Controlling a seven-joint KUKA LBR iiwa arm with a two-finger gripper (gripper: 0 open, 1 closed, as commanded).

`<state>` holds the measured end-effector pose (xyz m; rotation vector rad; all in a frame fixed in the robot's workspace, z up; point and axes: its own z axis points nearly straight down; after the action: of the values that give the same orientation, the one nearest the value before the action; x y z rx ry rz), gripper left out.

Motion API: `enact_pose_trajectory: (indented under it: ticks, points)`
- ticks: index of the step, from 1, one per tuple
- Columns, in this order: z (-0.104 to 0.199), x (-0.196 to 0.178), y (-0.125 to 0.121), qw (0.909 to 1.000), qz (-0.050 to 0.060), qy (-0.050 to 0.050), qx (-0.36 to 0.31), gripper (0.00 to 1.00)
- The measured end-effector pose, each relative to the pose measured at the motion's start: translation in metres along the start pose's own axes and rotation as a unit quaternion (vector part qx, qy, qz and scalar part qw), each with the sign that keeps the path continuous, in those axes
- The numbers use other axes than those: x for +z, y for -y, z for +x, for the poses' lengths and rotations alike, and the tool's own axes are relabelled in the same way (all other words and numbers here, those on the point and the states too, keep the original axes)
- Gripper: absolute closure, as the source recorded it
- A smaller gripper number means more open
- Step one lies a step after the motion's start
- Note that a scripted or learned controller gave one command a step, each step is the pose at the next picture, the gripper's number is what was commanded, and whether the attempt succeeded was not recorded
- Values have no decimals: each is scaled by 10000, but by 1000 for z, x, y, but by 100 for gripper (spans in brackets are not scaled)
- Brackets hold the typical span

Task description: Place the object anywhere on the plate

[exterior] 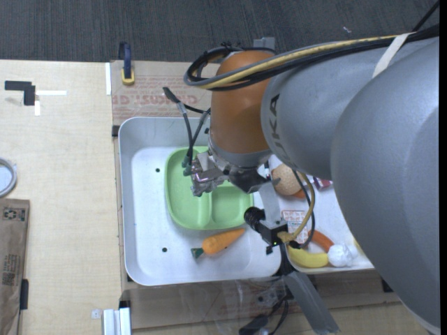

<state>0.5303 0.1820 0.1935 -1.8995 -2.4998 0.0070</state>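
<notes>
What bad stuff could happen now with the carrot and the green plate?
1. The carrot lies in the white bin, just off the green plate, so it may simply stay there if a grab misses.
2. The gripper hangs low over the plate; coming down, it might bump or shove the plate.
3. The arm hides much of the second bin, where a banana and other toys sit close together, so a wrong one might get nudged.
</notes>
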Motion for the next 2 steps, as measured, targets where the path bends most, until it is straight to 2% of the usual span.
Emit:
enact_pose_trajectory:
  ticks: [1, 2]
  points:
    - [40, -25, -1, 9985, -10, 5, -556, 100]
    - [49, -34, 41, 9953, -3, 2, -967, 100]
